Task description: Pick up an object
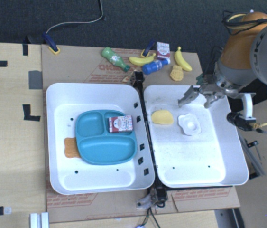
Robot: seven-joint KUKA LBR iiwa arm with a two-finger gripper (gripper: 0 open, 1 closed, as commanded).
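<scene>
We look down on two shallow, glossy white plastic bins with rounded corners. The gripper [198,98] hangs over the upper part of the right bin [228,170], its two dark metal fingers spread wide apart with nothing between them. Below it on the smooth bin floor lie a rounded, pale yellow lump [161,117] and, just to its right, a small white cup-shaped object [189,125]; both sit apart from the fingers. In the left bin [57,127] rests a sectioned blue plastic tray [100,144] carrying a small red and white carton [120,123], with a flat orange piece [70,147] tucked against the tray's left edge.
</scene>
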